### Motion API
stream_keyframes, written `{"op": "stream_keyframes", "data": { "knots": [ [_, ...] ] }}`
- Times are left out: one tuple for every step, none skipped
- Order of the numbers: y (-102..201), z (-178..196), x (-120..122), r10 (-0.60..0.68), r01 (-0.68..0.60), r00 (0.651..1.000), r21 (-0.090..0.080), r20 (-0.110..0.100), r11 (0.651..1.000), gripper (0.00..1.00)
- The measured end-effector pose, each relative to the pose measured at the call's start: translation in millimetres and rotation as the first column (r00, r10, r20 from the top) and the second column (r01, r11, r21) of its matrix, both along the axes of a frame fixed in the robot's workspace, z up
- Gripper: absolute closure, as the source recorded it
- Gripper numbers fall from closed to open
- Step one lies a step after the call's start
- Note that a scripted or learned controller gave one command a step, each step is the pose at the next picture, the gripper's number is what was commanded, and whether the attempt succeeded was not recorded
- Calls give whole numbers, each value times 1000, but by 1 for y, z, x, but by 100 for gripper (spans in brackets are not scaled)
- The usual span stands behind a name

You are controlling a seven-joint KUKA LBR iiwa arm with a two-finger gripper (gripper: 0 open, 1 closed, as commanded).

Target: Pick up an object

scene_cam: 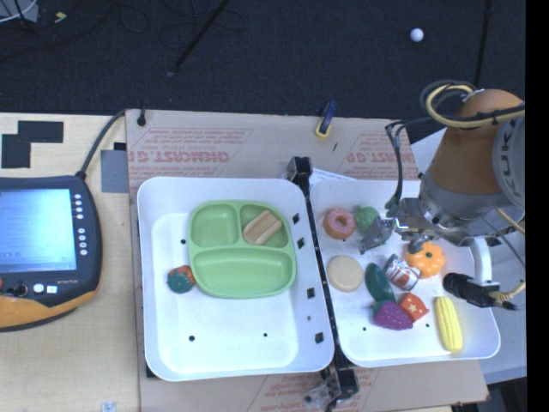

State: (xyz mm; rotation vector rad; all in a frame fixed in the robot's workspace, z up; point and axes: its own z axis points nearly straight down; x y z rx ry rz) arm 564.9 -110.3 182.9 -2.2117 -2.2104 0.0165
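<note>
Gripper (377, 234): you cannot tell its spread; nothing seen held.
Can (400, 273): just below the gripper, lying tilted.
Handling: likely light, stiff, slippery; grip across its round body.
Clearance: pumpkin (426, 260) and green pepper (378, 282) crowd it; bin wall (319, 256) lies well clear.

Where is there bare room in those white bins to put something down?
The left bin has bare floor below the green tray and strawberry. The right bin is crowded around the claw; one bare corner lies below the cookie.
</note>
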Motion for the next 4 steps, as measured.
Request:
{"op": "stream_keyframes", "data": {
  "knots": [
    [0, 8, 3, 2, -2, 1000, -2, 13, 1000, 0],
    [-5, -38, 0, 2, -2, 1000, -1, 10, 1000, 0],
    [-8, -67, 6, -2, 2, 999, -11, 40, 1000, 0],
    [-11, -59, 5, -9, 10, 999, -12, 38, 1000, 100]
  ]
}}
